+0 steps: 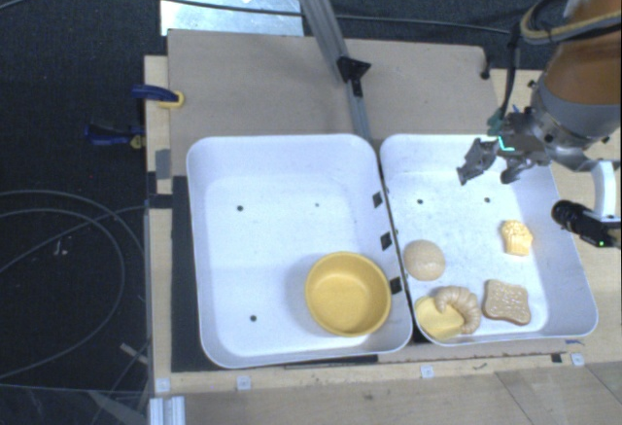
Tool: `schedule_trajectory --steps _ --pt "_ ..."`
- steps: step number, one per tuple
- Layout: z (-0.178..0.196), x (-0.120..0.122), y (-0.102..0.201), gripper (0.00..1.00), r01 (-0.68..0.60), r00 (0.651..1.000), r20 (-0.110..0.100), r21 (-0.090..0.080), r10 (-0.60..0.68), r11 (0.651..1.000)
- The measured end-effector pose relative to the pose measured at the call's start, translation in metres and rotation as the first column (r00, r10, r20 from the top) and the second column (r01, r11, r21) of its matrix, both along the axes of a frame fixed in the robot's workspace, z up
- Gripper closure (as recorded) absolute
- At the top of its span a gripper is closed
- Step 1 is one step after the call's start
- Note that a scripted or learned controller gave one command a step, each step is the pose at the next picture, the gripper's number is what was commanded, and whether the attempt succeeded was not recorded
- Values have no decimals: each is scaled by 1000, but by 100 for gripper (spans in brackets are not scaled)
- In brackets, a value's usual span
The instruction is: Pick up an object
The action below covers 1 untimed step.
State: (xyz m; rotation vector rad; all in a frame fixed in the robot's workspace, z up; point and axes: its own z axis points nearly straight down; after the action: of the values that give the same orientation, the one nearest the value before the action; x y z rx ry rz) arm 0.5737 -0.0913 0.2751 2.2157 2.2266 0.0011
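Note:
My gripper (493, 166) hangs over the back part of the right bin (437, 209), its two dark fingers spread open with nothing between them. Below it in that bin lie a round bun (425, 260), a croissant (459, 303) on a yellow piece (437, 319), a slice of toast (506, 301) and a small yellow chunk (517, 238). The chunk is the nearest item, a short way toward the front right of the gripper. A yellow bowl (348, 293) sits in the front right corner of the left bin (253, 219).
A slanted metal pole (321, 5) crosses the bench behind the bins and ends at a black clamp (353, 70). Blue and yellow clamps (146, 102) grip the bench's left edge. Cables run over the dark floor at left.

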Motion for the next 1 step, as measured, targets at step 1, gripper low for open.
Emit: schedule_trajectory --steps 1 --pt "1 0 0 0 0 1000 1 0 0 1000"
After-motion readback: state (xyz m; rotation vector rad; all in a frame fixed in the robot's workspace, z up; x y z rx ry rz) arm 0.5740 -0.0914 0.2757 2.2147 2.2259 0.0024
